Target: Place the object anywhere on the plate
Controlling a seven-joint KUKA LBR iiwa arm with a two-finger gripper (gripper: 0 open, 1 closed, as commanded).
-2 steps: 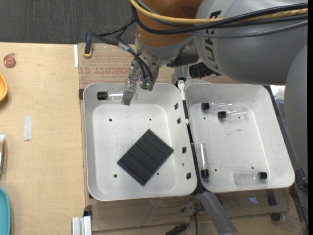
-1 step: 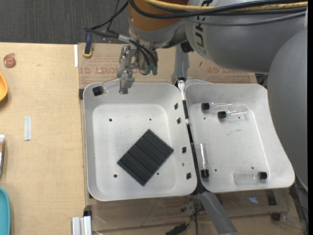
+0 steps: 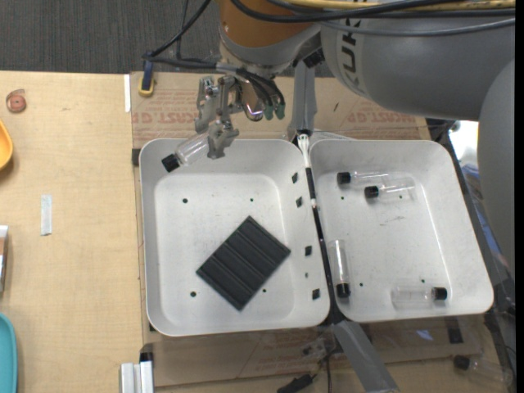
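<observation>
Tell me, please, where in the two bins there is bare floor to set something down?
Left bin: bare floor all around the black plate, widest toward the far wall; the far-left corner is crowded by the claw and a clear vial. Right bin: the centre is bare, with vials along its edges.

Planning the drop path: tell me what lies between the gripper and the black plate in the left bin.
In the camera view, only bare white bin floor separates the gripper from the black plate. A clear tube with a black cap sits at the gripper, at the bin's back rim.
</observation>
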